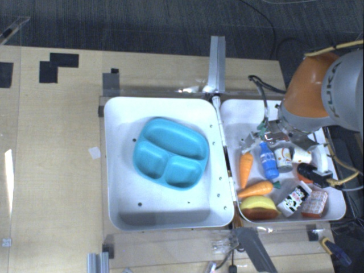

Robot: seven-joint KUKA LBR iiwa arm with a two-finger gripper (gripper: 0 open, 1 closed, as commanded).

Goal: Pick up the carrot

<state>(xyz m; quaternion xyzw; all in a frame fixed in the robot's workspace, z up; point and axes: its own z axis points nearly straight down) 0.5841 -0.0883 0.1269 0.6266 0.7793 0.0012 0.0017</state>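
Note:
Two orange carrot-shaped pieces lie in the right bin [230, 118]. One carrot [245, 169] stands lengthwise along the bin's left wall. The other orange piece [256, 188] lies crosswise just below it, touching a yellow and red fruit [260, 207]. My gripper [269, 134] hangs over the upper middle of the right bin, above the top of a blue bottle [268, 161] and up and to the right of the carrot. Nothing orange is seen at the gripper.
A blue divided plate [169, 152] lies in the left bin [122, 209]. A black and white box [294, 199] and a reddish packet [314, 204] sit at the right bin's front right. The grey arm with its orange band [307, 90] covers the bin's far right.

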